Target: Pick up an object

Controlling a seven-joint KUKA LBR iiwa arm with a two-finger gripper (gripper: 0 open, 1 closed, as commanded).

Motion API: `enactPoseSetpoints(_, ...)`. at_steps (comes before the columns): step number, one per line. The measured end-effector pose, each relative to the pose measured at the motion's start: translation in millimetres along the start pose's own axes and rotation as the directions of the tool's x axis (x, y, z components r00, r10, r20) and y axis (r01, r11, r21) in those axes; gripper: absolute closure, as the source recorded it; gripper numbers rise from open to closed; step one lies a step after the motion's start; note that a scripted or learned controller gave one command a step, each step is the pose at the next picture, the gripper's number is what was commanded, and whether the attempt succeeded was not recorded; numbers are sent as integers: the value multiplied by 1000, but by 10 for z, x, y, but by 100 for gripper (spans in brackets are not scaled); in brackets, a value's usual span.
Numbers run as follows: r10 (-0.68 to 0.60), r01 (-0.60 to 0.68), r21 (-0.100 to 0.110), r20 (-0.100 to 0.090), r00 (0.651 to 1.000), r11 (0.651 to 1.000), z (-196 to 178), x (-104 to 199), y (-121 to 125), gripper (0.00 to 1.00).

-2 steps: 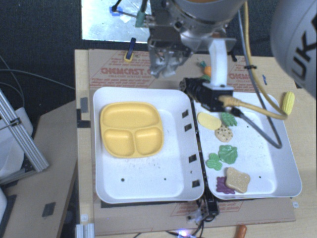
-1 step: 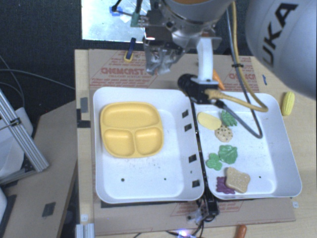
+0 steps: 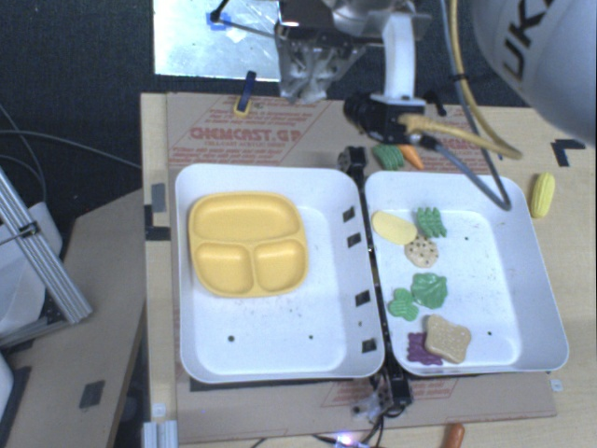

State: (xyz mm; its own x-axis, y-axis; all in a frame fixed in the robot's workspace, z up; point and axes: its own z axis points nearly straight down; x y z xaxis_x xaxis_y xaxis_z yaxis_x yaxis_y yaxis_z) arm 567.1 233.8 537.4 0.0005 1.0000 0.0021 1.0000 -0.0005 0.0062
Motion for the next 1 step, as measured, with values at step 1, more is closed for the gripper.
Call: enactPoseSetpoints(1,5,-5,14,5,1000,1000,824,-697,-215,100)
